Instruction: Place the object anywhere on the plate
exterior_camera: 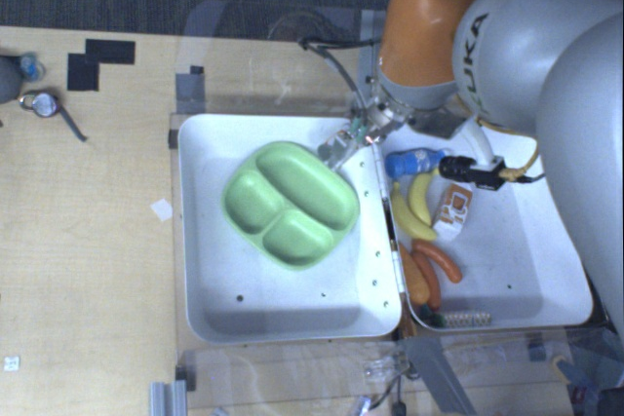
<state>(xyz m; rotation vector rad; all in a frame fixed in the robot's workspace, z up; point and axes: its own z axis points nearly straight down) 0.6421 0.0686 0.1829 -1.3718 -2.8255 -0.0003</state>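
plate (pixel 291 202): green, three wells, mid left bin (pixel 210 307), nothing on it | my claw (pixel 353 137): at the plate's upper right rim by the bin divide; grip state cannot tell, no object seen in it | right bin: banana (pixel 421 206), bottle (pixel 413 161), sausages (pixel 429 270) | advice: confirm a hold, then lower over a well centre before release

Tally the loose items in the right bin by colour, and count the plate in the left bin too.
Green plate: 1
Yellow banana: 1
Blue item: 1
Orange-red sausage-shaped items: 2
White-and-orange packet: 1
Total: 6
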